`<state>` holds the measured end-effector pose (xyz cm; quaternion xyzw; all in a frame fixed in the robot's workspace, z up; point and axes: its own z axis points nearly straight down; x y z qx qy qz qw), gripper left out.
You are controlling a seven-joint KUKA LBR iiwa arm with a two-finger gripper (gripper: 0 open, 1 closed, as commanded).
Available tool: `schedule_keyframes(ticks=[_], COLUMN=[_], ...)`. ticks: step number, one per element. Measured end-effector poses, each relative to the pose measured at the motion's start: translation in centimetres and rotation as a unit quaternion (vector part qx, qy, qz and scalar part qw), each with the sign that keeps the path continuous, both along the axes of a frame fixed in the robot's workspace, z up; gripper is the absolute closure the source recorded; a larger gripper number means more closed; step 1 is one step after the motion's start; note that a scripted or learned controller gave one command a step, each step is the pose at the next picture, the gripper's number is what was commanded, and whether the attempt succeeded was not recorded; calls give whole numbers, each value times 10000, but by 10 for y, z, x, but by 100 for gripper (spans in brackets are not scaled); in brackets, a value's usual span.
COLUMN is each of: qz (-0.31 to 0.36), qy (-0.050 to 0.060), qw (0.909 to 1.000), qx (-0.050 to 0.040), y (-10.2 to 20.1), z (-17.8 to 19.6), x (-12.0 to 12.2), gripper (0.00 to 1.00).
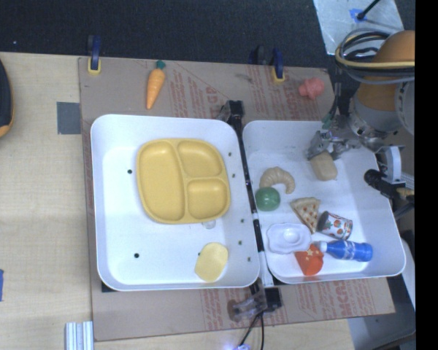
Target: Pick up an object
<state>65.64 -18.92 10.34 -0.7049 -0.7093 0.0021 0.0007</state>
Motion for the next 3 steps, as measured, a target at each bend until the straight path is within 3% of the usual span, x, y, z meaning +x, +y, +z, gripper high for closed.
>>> schedule_keyframes(ticks=[1,2,3], qz=[4,23,11], qy=[-36,-35,27], qw=[10000,10000,10000], qx=[9,19,11], y=[42,121,163], z=[70,133,112], x=[1,-15,-54], gripper=[100,100,100])
